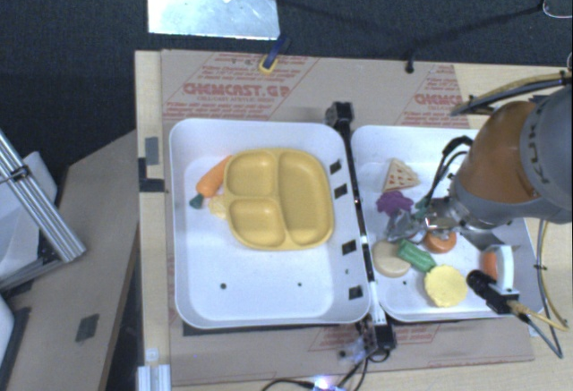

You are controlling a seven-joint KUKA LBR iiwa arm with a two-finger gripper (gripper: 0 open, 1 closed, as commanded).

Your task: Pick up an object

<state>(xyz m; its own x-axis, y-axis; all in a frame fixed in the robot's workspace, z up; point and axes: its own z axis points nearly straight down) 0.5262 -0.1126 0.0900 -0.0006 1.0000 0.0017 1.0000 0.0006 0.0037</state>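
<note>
Reaching in from the right over the right-hand bin (528,295), with the tool (405,226) low among toy food: just beside a purple piece (392,201), above a green piece (414,255), near a beige disc (390,259) and a yellow lemon (445,286). Cannot tell whether open or closed. Farther back, a pizza slice (400,174). In the left bin (192,291): a yellow divided plate (273,198), touching a carrot (212,177).
</note>
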